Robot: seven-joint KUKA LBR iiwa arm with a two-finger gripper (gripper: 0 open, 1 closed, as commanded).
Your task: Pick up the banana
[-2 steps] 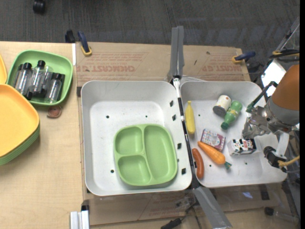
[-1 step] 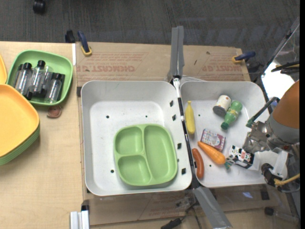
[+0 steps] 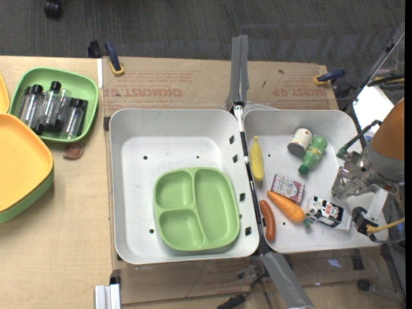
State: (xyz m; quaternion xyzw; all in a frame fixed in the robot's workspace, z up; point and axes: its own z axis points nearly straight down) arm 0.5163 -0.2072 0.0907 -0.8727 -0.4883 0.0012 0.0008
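Note:
The yellow banana (image 3: 257, 159) lies lengthwise along the left wall of the right bin (image 3: 335, 118), next to the divider between the bins. My gripper (image 3: 346, 183) hangs over the right edge of that bin, well to the right of the banana, with a black-and-white packet (image 3: 324, 212) just below and left of it. Nothing shows in its grasp. The orange band of the arm (image 3: 394, 137) sits above it at the view's right.
The right bin also holds a green bottle (image 3: 312, 155), a small can (image 3: 299, 141), a pink packet (image 3: 287, 188), a carrot (image 3: 286, 206) and a red sausage (image 3: 268, 221). A green divided plate (image 3: 196, 208) lies in the left bin (image 3: 129, 172). A green tray of bottles (image 3: 55, 103) and yellow plates (image 3: 19, 169) stand at far left.

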